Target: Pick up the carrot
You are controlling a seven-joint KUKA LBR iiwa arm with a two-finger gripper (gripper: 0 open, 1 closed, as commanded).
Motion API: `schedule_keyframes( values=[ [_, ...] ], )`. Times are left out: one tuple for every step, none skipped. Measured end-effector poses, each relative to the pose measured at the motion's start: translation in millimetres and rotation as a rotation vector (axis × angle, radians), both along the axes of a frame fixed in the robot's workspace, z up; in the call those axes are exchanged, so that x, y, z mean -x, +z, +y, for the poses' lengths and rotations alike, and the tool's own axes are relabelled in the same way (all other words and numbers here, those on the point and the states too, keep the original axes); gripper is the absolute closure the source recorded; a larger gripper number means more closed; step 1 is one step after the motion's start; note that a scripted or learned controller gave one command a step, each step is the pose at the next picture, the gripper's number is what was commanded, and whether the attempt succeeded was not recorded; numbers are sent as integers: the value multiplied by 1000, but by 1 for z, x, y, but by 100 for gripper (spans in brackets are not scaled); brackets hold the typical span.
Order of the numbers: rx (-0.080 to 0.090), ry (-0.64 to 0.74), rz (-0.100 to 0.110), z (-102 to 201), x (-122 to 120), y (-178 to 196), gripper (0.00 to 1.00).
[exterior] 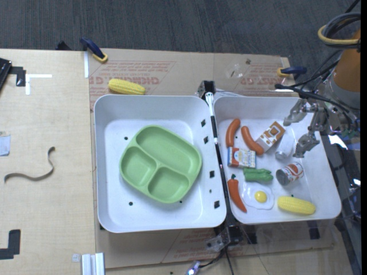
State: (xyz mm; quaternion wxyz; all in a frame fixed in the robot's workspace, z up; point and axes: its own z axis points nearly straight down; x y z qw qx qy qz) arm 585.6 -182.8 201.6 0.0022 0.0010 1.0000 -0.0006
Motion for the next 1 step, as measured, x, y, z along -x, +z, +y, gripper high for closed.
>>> schedule_keyframes(
  values=[
    [-1, 81, 1, 57, 46, 2, 0]
  ],
)
